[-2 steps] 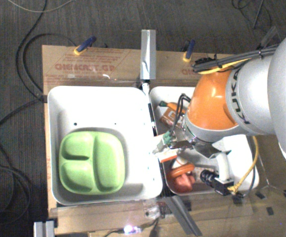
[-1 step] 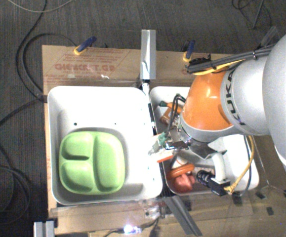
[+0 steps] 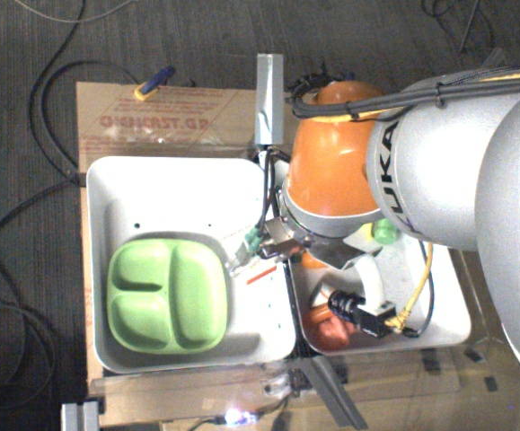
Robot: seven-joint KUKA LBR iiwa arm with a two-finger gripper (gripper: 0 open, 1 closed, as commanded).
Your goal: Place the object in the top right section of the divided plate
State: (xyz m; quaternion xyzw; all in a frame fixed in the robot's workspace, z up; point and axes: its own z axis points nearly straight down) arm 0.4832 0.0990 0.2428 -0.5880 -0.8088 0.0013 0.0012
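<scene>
1. The arm (image 3: pixel 421 142) hangs over the seam between the two bins; its pincer (image 3: pixel 258 243) sits just right of the green divided plate (image 3: pixel 168 294) in the left bin (image 3: pixel 152 182).
2. Whether the pincer is wide, narrow or carrying anything, I cannot tell (too small and blurred).
3. Candidate objects, a reddish lump (image 3: pixel 329 328) and a green ball (image 3: pixel 384 233), lie in the right bin (image 3: pixel 448 321).
4. Judged step: transport or approach; next, centre over the plate's far-right section.

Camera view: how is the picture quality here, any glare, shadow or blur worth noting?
Camera view: lighting is even and soft; the green divided plate is sharp with faint shadow along its dividers; the left white bin is bright but keeps its detail; the arm's orange band shows a mild highlight; the small things in the right white bin under the arm are shaded and hard to make out.
</scene>
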